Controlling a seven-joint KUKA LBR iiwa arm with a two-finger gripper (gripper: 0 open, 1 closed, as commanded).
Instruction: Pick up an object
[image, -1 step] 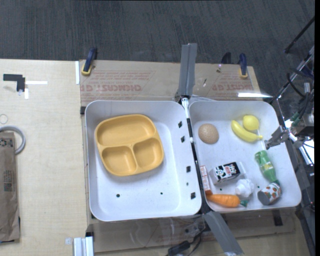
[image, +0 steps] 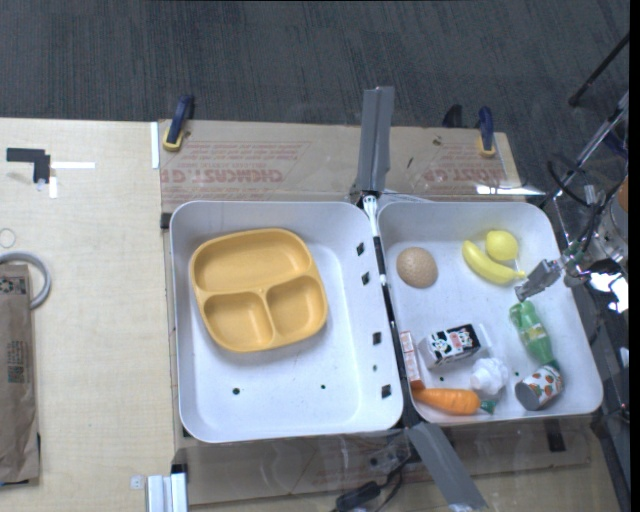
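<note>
At the right bin's three-o'clock rim, the gripper hangs just above the green bottle, its fingers apparently apart with nothing between them, so I judge nothing is picked yet. Candidates all lie in this bin: banana and lemon at one o'clock, egg at eleven, milk carton centrally, carrot at seven. Descent, closing and lifting remain.

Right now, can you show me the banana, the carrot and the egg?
banana (image: 484, 263): camera view, middle of its curve.
carrot (image: 447, 400): camera view, orange body.
egg (image: 417, 267): camera view, centre of the shell.
</note>
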